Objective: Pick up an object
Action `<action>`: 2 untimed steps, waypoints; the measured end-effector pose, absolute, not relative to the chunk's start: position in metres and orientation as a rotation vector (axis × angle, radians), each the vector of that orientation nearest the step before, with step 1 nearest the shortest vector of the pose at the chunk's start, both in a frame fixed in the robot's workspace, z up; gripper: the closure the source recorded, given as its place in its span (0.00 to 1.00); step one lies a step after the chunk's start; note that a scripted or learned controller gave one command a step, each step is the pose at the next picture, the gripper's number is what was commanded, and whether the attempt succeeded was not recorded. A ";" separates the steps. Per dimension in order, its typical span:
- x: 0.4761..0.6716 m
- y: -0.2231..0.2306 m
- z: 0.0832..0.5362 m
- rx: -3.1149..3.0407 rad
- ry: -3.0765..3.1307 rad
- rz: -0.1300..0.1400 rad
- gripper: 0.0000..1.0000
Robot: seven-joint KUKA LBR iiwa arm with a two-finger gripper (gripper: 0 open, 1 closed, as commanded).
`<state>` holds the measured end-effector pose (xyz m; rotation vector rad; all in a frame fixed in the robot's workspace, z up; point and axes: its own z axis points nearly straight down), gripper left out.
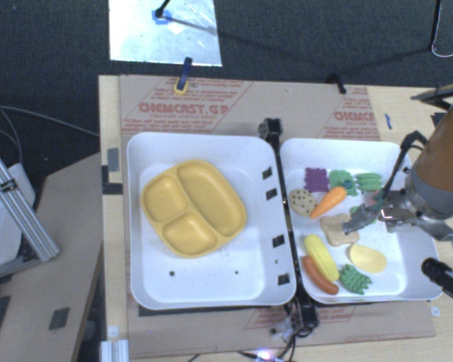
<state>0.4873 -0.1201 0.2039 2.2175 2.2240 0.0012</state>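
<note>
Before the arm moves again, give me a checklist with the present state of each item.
1. Pincer over the right bin: ok.
2. Toy between the fingers: cannot tell.
3. Target under the pincer: ok, the tan piece lies just below and left of it.
4. Room around the target: not ok, carrot and corn lie close.
5. Yellow tray lying in the left bin: ok.

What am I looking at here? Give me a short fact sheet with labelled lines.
left bin: holds a yellow divided plate
right bin: toy foods, among them a carrot, cookie, corn cob, purple piece
arm: reaches in from the right
gripper: low over the right bin, beside a tan piece
holding anything: cannot tell
</note>
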 end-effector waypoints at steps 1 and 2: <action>0.541 -0.105 0.136 2.214 2.229 0.001 0.00; 0.483 -0.085 0.081 2.225 2.228 -0.004 0.00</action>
